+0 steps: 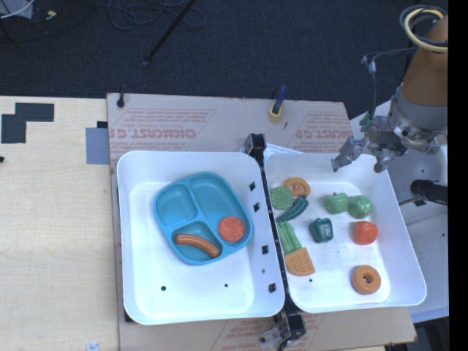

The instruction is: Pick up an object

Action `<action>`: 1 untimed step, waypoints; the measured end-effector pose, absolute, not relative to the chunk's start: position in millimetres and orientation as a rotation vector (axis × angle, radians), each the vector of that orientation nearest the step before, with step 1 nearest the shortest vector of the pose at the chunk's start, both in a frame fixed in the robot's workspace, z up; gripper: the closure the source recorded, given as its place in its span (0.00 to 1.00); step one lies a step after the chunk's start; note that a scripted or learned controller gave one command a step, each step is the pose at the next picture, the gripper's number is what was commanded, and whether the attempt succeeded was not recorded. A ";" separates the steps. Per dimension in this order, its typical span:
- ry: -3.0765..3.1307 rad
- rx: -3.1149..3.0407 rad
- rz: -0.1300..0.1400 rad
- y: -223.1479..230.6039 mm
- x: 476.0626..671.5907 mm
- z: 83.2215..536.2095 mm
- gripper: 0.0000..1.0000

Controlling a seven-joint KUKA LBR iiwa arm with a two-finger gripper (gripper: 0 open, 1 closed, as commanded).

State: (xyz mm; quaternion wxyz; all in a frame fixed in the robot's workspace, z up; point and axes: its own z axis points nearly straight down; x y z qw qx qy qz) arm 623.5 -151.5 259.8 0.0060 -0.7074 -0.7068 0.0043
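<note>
**Toy food in the right bin, fingers spread above its far edge**

From the overhead camera, two white bins sit side by side on the bench (58, 218). The left bin (146, 284) holds a blue divided plate (201, 216); a sausage (197, 245) lies in its near compartment and a round red slice (232, 229) in the compartment to the right. The right bin (398, 269) carries loose toy food: an orange piece (297, 188) and a dark green cucumber (293, 209) near the dividing wall, a waffle cone (298, 260) below them, a dark green pepper (321, 229) in the middle, two light green pieces (348, 205) side by side, a red tomato (365, 232) and a doughnut (365, 278) toward the near right corner.

The gripper (361, 157) hangs over the far right edge of the right bin, above the light green pieces and apart from them. Its fingers (344, 157) are spread apart, with nothing between them and touching nothing.
</note>
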 end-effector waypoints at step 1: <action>-2.221 -2.219 0.002 -151.6 625.5 267.3 0.00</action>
